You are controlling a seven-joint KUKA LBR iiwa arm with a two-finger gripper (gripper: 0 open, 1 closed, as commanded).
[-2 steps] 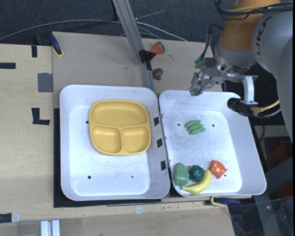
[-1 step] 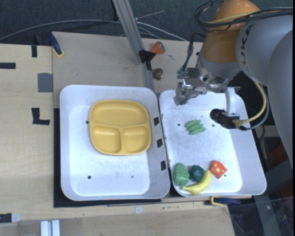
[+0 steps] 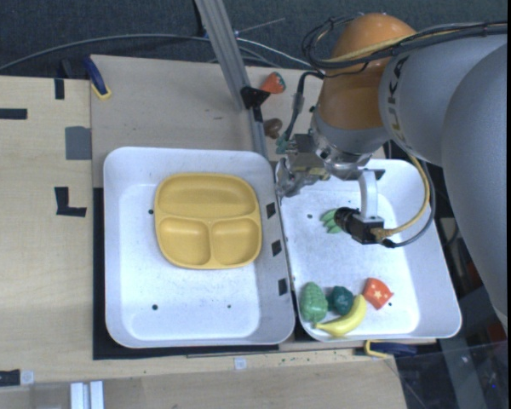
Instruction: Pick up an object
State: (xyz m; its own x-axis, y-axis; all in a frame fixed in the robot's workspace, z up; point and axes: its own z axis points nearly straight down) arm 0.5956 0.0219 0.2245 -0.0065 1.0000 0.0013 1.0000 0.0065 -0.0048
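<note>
My gripper (image 3: 291, 177) hangs over the far left corner of the right bin (image 3: 426, 271), close to the wall shared with the left bin. A small light green item (image 3: 330, 220) lies on the bin floor just right of and below the gripper, apart from it. At the bin's near edge sit a bumpy green piece (image 3: 313, 301), a dark green round piece (image 3: 341, 299), a yellow banana (image 3: 347, 319) and a red-orange piece (image 3: 376, 292). I see nothing between the gripper and the bin floor.
A yellow divided plate (image 3: 209, 220) lies in the far half of the left bin (image 3: 128, 296). A slanted grey metal post (image 3: 226, 49) rises behind the bins. The big grey arm (image 3: 460, 118) covers the right bin's far right part.
</note>
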